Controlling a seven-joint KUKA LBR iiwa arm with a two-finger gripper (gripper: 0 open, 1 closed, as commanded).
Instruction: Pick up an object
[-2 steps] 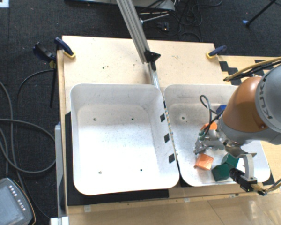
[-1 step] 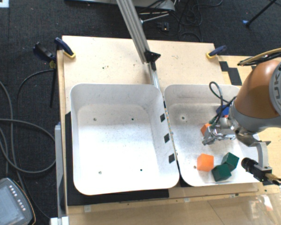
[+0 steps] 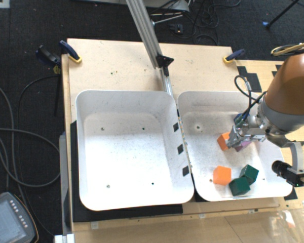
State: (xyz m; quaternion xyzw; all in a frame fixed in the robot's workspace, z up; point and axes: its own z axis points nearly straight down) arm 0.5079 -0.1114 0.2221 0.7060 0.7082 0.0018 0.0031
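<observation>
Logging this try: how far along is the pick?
Done: the gripper is down in the right bin, at a small orange block and a purple piece. In hand: nothing visibly held. Left: grasp and lift; another orange block and two green blocks lie untouched.

Grey arm (image 3: 286,116) (orange band)

Smooth white plastic bins (image 3: 126,105) on speckled matt wooden bench (image 3: 116,59)

This looks like a robotics lab: a plywood tabletop (image 3: 116,59) held by blue-and-yellow clamps (image 3: 70,51), two white bins (image 3: 91,105) side by side, loose black cables (image 3: 10,151) across dark carpet, an aluminium camera pole (image 3: 142,24), and a teach pendant (image 3: 7,221) in the corner.
</observation>
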